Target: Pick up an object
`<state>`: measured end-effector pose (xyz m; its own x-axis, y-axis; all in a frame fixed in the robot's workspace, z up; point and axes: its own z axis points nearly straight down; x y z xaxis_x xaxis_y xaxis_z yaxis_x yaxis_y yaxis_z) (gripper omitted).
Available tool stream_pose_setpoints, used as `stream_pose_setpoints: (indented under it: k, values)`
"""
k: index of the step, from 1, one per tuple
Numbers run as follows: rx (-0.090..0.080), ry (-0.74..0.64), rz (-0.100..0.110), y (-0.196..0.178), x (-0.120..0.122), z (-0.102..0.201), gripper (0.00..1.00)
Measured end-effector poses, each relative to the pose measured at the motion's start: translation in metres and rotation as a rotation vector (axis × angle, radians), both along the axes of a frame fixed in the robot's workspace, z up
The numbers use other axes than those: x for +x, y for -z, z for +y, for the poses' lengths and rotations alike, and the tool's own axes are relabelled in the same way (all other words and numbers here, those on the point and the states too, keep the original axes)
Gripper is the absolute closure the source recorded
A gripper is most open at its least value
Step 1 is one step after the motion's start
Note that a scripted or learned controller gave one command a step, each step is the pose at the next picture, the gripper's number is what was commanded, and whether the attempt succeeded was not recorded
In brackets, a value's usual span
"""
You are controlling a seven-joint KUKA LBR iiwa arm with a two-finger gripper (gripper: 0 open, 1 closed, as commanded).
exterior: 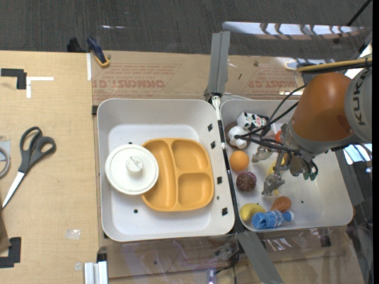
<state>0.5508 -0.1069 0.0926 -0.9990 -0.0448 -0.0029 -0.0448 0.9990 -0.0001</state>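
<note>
Right bin [343, 212], approach step | end effector [271, 185] hovers low, finger state cannot be told | nearest target, orange object [282, 203], lies just below-right of it | next: likely descend, centre, close on it.

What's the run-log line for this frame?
arm: over right bin | gripper: above bin floor, nothing seen held | nearest: dark red ball, orange ball | left bin: yellow tray, white lid

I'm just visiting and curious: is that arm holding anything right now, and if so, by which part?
Nothing shows held. The end effector hangs over the right bin, near a dark red ball and an orange ball, with no object seen between its tips.
</note>
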Motion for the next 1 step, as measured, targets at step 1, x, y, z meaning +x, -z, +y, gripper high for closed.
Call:
stream_pose_setpoints:
  k: [1]
  values:
    - [-0.001,0.081,-0.004,-0.0018,0.0629,-0.0359,0.0]
